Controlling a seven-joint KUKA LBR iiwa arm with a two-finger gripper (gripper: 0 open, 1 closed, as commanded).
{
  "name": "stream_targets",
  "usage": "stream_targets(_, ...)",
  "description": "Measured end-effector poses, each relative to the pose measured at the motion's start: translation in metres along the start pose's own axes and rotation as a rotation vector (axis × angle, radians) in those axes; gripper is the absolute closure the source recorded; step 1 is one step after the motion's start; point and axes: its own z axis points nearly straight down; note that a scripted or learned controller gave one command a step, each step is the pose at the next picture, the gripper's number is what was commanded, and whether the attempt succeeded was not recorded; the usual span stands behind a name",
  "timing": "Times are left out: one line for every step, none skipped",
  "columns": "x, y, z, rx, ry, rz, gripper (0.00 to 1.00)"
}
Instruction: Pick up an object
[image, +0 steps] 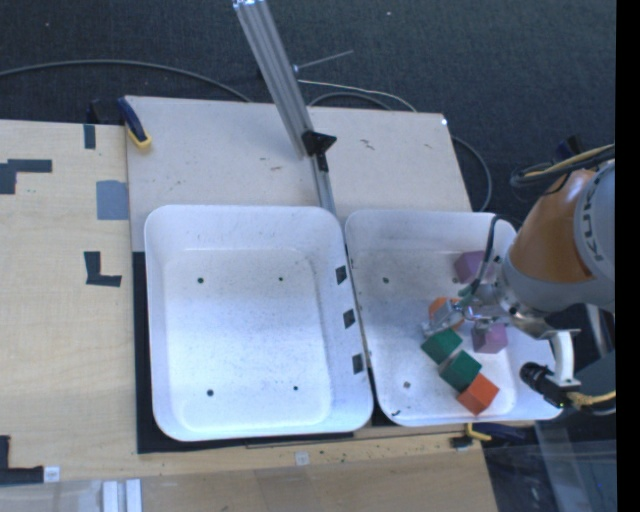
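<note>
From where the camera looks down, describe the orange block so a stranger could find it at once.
Start at the right-hand white bin, the one the grey arm reaches into. Go to its near right corner, where a short diagonal row of blocks lies. The orange block is the last in that row, nearest the corner, just past two green blocks; it is the only orange cube there.

The left bin (245, 320) offers open floor from wall to wall. In the right bin (400, 290) the left half lies open; its right half is crowded by green blocks (450, 358), an orange block (478, 393), purple pieces (468, 266) and the arm (560, 250) above them.
</note>
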Motion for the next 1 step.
stream_targets(0.0488,-0.008,0.0244,0.003,0.0,0.0,0.0)
